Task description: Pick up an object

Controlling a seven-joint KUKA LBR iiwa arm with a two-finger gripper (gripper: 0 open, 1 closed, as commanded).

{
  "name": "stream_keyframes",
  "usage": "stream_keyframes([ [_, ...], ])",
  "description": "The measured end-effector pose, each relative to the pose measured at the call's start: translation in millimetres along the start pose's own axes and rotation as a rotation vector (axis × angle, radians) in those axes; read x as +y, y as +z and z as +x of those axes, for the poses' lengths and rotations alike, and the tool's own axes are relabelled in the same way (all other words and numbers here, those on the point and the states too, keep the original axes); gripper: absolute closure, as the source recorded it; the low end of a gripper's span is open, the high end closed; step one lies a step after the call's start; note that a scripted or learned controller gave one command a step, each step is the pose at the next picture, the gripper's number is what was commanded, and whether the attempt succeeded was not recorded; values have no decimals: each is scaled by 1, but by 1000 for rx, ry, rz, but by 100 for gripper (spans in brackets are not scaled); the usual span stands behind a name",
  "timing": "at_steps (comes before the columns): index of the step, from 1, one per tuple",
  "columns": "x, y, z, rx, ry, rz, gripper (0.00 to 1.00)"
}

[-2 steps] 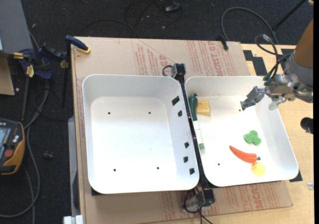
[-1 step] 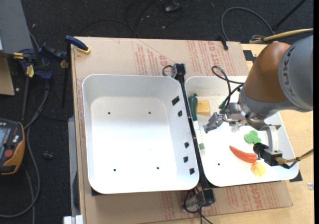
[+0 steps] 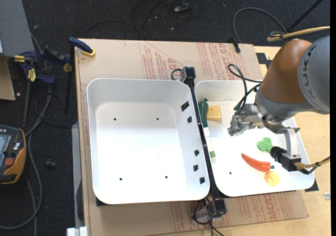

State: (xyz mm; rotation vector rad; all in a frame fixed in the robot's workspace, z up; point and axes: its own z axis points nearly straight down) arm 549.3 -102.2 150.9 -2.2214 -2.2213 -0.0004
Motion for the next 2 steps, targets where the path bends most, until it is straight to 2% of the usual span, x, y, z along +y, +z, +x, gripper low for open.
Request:
stream_keyframes([
  [1, -7, -43, 70, 1, -6, -3, 100],
  [2, -5, -237, 2, -2, 3, -12, 100],
])
